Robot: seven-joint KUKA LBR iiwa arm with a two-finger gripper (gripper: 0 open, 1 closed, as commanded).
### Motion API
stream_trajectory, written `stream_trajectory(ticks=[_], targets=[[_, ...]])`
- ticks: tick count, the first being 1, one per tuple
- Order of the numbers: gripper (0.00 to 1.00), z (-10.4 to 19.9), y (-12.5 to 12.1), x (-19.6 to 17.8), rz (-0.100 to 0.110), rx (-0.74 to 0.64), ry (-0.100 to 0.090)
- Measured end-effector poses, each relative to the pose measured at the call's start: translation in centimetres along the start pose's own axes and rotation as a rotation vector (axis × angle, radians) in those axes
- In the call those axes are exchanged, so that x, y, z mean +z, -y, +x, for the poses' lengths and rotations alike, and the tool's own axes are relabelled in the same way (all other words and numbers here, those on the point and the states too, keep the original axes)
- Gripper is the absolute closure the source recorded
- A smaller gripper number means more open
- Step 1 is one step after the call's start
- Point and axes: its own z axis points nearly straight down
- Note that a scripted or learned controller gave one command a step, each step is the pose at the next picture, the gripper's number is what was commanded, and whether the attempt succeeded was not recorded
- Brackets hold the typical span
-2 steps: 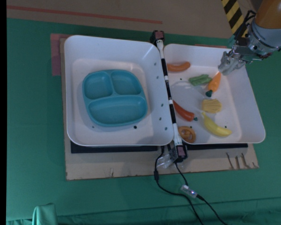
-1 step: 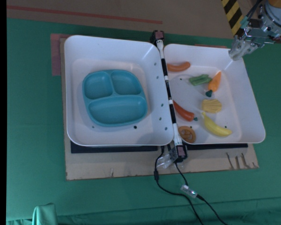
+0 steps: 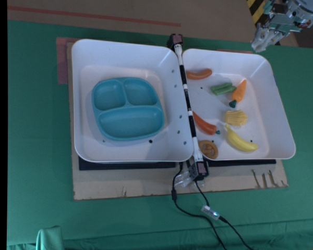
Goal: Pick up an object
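The right bin [image 3: 274, 95] holds several toy foods: an orange sausage [image 3: 199, 74], a green bean pod [image 3: 222, 88], a carrot [image 3: 239, 91], a ridged yellow piece [image 3: 235, 118], a red-orange pepper [image 3: 204, 123], a banana [image 3: 241, 141] and a brown round biscuit [image 3: 208, 149]. My gripper [image 3: 263, 39] hangs above the bench just beyond the bin's far right corner, apart from every item. It holds nothing that I can see. The carrot and bean pod are the items nearest to it.
The left bin [image 3: 83, 61] carries a teal divided plate [image 3: 128, 108]. A black-and-white rod [image 3: 185, 95] runs along the seam between the bins. Cables [image 3: 198, 202] trail off the cardboard base at the front. Green cloth covers the bench.
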Motion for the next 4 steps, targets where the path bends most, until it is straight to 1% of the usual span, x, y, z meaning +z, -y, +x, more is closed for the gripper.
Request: stream_trajectory(ticks=[1, 2, 3, 4], targets=[[1.00, 1.6, 9.8, 0.3, -0.003, 0.001, -0.001], [1.00, -0.1, 5.9, 0.8, -0.003, 0.001, 0.001], [1.00, 0.0, 1.6, -0.8, -0.004, 0.000, 0.001], [1.00, 0.0, -0.6, -1.9, -0.004, 0.000, 0.001]])
